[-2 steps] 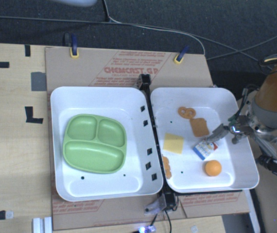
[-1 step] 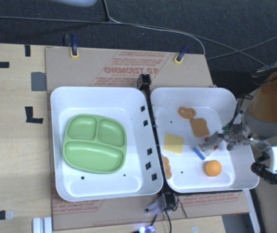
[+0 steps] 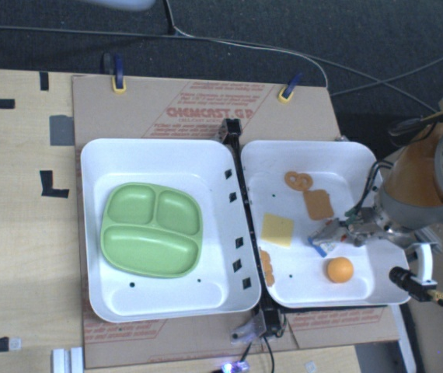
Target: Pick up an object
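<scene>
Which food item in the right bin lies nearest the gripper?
The orange ball, just below the gripper. The brown slice lies a little farther, above it; the yellow square, pretzel and the piece at the bin's left edge are farther.

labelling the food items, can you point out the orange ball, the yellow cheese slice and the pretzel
orange ball (image 3: 340,270), camera view, middle of its rounded top
yellow cheese slice (image 3: 278,229), camera view, centre of its flat face
pretzel (image 3: 298,181), camera view, on its looped dough

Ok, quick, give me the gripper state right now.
Gripper: low in the right white bin, beside a small blue object; open or shut cannot be told, and no object is visibly held.
</scene>
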You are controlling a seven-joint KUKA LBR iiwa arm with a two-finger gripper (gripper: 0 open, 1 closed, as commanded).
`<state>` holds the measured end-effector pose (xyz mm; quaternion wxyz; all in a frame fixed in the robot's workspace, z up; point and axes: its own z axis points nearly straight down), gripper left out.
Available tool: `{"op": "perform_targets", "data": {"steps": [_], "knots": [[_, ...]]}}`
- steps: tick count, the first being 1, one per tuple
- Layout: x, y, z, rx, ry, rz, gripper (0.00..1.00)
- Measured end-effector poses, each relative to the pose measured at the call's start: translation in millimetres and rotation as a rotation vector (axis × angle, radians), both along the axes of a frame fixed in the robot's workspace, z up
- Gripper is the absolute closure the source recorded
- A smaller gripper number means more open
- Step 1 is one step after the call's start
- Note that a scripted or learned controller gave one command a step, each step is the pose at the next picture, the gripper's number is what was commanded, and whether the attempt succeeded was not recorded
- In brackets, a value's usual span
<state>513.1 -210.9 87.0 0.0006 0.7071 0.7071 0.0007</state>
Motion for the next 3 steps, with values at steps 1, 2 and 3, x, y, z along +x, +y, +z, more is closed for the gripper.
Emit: {"op": "perform_targets", "data": {"steps": [1, 2, 3], "knots": [[5, 0, 17, -0.004, -0.015, 0.002, 1.00], [14, -1, 63, -0.001, -0.001, 0.002, 1.00], [12, -7, 108, -0.001, -0.001, 0.002, 1.00]]}}
